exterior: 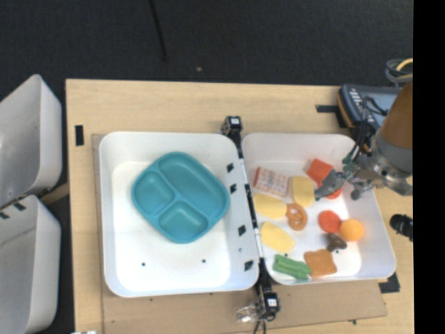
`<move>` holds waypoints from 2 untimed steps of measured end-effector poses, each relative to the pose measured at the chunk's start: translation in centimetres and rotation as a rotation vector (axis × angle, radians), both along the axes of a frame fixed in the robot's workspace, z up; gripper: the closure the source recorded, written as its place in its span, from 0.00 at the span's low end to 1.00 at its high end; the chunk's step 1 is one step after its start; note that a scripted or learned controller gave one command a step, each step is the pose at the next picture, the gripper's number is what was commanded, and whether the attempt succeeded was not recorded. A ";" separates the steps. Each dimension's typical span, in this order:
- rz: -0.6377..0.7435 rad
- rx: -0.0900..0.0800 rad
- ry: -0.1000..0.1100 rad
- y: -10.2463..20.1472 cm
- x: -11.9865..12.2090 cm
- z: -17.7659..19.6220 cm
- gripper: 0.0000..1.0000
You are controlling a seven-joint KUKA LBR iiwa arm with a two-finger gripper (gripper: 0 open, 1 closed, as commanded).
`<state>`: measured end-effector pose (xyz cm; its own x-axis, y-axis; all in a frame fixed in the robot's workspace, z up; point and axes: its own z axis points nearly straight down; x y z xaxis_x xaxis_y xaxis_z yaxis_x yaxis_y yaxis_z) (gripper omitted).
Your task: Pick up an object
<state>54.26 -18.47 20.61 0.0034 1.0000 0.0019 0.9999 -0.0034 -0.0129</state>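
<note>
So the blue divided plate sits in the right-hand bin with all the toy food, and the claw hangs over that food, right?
Not quite. The camera view shows the blue divided plate alone in the left bin. The toy food lies in the right bin, and the claw does hang over it.

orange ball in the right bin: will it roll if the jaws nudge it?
Probably: the orange ball looks round and smooth, so a nudge could send it off. The brown piece beside it may stop it on that side. It looks like light plastic.
</note>
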 end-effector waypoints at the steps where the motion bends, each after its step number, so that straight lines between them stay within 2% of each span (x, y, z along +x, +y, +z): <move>1: 0.004 -0.003 -0.013 0.1 0.3 0.7 0.00; 2: 0.002 -0.003 -0.009 -1.0 0.1 -5.0 0.00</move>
